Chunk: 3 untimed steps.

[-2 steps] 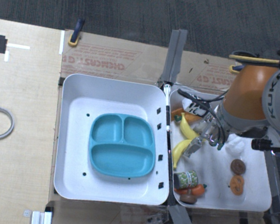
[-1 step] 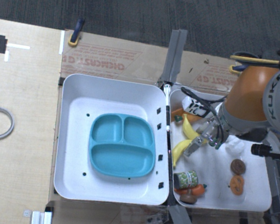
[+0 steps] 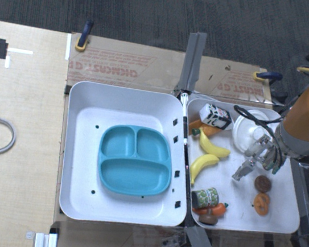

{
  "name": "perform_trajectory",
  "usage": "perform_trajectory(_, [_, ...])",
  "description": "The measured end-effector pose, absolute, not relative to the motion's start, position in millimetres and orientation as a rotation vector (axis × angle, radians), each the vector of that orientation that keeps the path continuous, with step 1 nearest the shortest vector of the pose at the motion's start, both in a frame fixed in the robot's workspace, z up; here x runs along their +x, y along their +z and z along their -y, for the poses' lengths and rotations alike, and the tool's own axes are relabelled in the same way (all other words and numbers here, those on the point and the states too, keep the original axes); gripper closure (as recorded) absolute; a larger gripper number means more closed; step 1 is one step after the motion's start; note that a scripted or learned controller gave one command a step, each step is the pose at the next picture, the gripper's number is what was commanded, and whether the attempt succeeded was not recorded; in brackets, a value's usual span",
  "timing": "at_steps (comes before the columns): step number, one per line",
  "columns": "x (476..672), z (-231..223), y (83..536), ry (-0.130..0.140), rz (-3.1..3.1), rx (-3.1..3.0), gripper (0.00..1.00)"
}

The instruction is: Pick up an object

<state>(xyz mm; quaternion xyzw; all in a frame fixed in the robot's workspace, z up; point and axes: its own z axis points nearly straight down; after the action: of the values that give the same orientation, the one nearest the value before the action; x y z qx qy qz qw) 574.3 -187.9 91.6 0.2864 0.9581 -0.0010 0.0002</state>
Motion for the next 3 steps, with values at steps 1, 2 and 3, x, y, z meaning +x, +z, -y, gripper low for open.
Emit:
perform_trajectory(1, [613.5, 131, 91, 0.001, -2.943, 1.098, 0.0])
perform_trajectory(2, [610.1, 100, 92, -0.002, -2.944, 1.095, 0.0])
perform_trajectory(3, [522.0, 98, 92, -0.001, -2.966, 1.031, 0.0])
